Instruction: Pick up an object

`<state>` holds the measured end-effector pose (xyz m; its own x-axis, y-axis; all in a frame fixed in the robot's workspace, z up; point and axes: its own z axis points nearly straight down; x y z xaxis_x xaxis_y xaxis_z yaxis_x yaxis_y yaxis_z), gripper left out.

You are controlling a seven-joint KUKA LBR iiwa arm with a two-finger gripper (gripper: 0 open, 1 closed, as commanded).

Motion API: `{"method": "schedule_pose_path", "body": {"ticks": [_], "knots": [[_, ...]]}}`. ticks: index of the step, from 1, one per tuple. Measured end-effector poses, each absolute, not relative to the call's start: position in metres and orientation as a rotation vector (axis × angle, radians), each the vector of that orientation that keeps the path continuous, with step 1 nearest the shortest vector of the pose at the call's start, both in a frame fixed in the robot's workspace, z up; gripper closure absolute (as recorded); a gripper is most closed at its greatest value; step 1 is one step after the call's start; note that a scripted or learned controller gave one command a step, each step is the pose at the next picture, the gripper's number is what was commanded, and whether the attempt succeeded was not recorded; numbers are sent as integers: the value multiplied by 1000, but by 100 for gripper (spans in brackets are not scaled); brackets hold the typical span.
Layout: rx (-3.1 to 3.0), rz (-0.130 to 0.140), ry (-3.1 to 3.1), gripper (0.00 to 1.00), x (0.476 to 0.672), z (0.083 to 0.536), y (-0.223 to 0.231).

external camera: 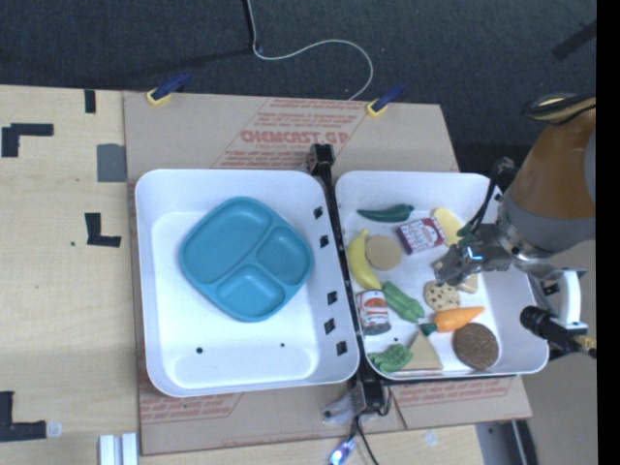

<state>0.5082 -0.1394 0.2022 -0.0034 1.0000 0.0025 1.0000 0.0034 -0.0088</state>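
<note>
The gripper (463, 264) hangs over the right bin (475, 184), just above the spotted cookie (441, 294). The orange carrot (455, 319) lies beyond it, long axis left-right across the bin — whether the jaws are released or clenched I cannot tell

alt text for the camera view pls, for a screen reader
A grey robot arm with an orange band reaches from the right, its gripper low over the right white bin, which is crowded with toy food: yellow banana, orange carrot, green chili pepper. The left white bin holds a blue sectioned plastic plate.
</note>
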Motion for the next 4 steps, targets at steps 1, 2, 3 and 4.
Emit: {"method": "schedule_pose_path", "body": {"ticks": [1,2,3,4], "knots": [[-2209,-3,-2230,100,503,249,-61],[-2213,-14,-2239,100,515,385,22],[-2219,-7,-2229,100,484,470,34],[-2224,11,-2214,100,484,428,-7]]}}
